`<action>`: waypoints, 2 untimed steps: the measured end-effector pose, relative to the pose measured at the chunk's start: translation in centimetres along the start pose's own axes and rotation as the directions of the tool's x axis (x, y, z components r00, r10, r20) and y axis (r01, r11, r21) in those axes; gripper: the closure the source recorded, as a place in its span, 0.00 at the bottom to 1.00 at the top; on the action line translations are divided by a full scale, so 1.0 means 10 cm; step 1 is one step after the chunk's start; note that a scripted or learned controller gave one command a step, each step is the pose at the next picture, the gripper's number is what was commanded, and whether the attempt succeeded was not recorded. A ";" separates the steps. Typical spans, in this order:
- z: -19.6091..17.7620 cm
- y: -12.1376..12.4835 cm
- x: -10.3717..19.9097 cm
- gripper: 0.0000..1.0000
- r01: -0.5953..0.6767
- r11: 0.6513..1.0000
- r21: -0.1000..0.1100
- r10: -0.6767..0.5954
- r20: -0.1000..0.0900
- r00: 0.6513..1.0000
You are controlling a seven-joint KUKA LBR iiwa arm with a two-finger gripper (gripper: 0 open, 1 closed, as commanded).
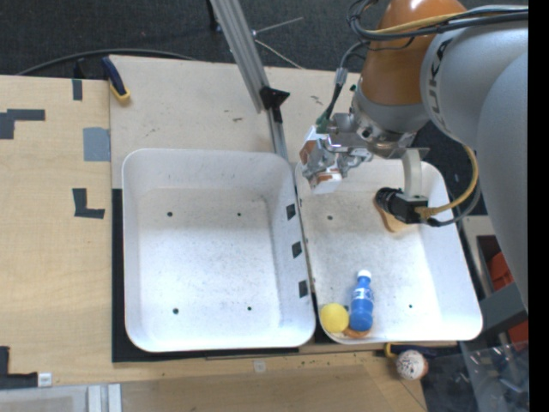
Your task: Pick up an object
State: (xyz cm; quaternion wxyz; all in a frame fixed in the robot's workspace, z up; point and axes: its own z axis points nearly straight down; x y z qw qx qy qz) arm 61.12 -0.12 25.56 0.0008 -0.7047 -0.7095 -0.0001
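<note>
yellow ball [334,318] beside blue bottle [361,302]

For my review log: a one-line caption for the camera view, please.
Grey arm's tool hovers over the right white bin, which holds a yellow ball and a blue plastic bottle.

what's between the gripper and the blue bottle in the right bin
In the camera view, bare white bin floor separates the gripper from the blue bottle.

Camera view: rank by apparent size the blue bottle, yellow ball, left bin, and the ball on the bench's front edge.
1. left bin
2. blue bottle
3. yellow ball and the ball on the bench's front edge: look about alike, so unranked.
</note>
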 end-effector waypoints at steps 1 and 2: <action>0.20 0.14 0.50 1.00 -0.001 1.000 0.001 0.001 0.001 1.000; 0.32 0.52 0.93 1.00 -0.001 1.000 -0.001 0.001 0.001 1.000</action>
